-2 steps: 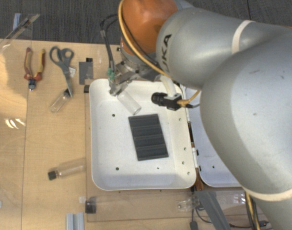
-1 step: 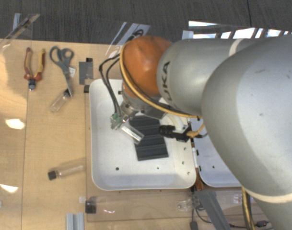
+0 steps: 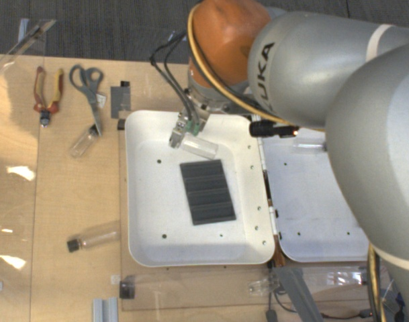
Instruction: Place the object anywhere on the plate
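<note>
One clear tube (image 3: 201, 147) lies by my gripper (image 3: 180, 133), whose hold I cannot tell, so I go slowly to the dark plate (image 3: 207, 192) below.

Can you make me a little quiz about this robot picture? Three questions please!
1. True or false: the dark ribbed plate lies in the left bin.
2. What lies nearest the gripper? A) scissors B) clear tube C) pliers
3. Fill in: the scissors and pliers lie on the wooden ____, outside the bins.

Key: 1 true; 2 B; 3 bench.
</note>
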Robot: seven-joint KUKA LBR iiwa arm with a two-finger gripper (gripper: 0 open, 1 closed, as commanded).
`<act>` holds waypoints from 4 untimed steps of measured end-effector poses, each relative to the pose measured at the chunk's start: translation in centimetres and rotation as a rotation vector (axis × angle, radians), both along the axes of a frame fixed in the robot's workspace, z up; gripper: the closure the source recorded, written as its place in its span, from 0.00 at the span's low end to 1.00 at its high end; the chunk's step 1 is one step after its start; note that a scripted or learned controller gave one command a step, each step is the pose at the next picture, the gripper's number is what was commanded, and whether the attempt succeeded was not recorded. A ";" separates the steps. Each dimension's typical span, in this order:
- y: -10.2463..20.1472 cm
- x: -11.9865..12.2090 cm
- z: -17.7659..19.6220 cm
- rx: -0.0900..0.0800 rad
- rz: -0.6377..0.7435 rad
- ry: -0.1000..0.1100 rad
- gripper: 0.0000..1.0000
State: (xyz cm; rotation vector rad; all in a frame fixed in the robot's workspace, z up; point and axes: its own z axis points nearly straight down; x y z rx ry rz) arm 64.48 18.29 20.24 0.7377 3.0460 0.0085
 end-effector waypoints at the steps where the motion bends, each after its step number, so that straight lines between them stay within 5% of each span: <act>1: 4.1 -9.4 -3.3 -0.001 0.186 0.002 1.00; 2: 5.2 -15.7 -5.1 -0.006 1.102 -0.001 1.00; 3: 5.1 -8.9 -6.2 -0.011 1.846 -0.008 1.00; 4: -1.2 -6.8 1.5 -0.016 2.168 -0.011 1.00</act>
